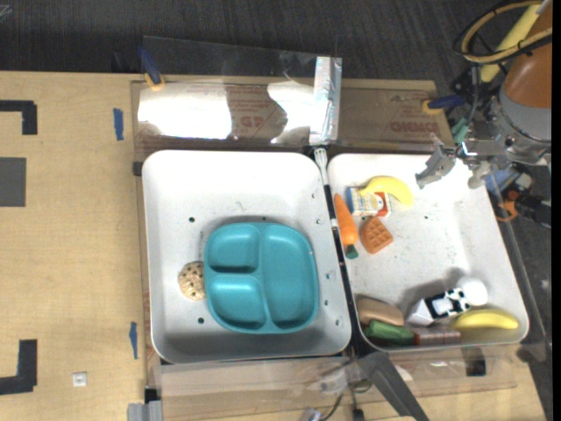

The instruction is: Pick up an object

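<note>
My gripper (453, 173) hangs over the far right corner of the right bin (456, 235), open, with nothing between its fingers. To its left lie a yellow banana-shaped toy (392, 187), a small white and orange carton (366, 202), an orange carrot (345, 226) and a waffle piece (377, 235). Along the bin's near edge sit a brown bread piece (379, 309), a green item (390, 330), a black and white toy (451, 303) and a yellow banana (486, 321).
The left bin (175, 191) holds a teal divided plate (261, 274) and a cookie (191, 280) beside it. A clear plastic sheet (237, 103) stands behind the bins. Cables (491, 33) hang at the top right by the arm.
</note>
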Available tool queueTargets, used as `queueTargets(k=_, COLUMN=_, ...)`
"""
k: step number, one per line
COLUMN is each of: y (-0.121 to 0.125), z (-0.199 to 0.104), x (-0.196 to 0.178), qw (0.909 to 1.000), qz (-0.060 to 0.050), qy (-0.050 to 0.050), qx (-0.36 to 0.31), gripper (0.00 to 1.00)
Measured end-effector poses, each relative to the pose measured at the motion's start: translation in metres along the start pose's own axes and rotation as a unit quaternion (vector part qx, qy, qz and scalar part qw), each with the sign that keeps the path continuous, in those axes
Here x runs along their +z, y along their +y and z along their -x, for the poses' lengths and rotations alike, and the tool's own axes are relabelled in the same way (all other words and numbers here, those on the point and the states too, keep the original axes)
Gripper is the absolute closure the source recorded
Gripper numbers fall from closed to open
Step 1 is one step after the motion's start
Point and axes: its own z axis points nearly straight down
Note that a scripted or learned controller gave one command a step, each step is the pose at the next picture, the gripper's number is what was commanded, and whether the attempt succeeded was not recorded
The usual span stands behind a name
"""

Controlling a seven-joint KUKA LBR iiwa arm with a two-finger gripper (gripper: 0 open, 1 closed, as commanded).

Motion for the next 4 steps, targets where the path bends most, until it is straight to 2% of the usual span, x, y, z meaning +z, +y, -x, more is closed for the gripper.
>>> queueTargets(k=1, y=0.048, z=-0.029, x=0.108, qw=0.9993, qz=-0.006, qy=0.001, qx=0.037, gripper=0.0)
queueTargets(k=2, y=0.069, z=-0.017, x=0.162, qw=0.9876, qz=0.0, qy=0.0, qx=0.157, gripper=0.0)
queueTargets(k=3, y=0.034, z=-0.01, x=0.134, qw=0.9899, qz=0.001, qy=0.0, qx=0.142, gripper=0.0)
queueTargets(k=4, y=0.069, z=-0.013, x=0.05, qw=0.9782, qz=0.004, qy=0.0, qx=0.208, gripper=0.0)
